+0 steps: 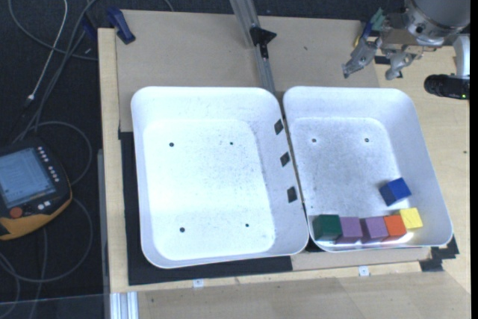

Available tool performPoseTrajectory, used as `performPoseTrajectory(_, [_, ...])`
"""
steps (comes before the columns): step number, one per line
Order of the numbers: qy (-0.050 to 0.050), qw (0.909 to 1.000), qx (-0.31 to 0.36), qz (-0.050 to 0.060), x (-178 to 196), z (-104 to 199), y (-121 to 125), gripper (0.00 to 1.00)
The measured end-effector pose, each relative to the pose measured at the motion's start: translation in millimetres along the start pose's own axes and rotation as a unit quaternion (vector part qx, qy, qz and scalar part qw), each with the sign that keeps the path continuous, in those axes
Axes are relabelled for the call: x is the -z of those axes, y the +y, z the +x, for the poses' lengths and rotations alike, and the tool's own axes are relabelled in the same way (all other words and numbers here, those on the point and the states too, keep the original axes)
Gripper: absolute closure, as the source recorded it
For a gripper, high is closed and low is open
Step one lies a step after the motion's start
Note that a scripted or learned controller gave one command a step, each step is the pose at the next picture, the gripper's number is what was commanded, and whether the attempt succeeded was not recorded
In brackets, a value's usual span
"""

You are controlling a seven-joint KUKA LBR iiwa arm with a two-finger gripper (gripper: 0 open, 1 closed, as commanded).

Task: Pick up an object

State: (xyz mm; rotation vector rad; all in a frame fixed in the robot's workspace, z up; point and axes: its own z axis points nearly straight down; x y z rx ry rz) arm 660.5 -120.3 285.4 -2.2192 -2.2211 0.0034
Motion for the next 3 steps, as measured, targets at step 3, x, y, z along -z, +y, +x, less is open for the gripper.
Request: performPoseTrajectory(3, [0.001,1.0,-0.002,0.003,-191,-68,-42,0.0])
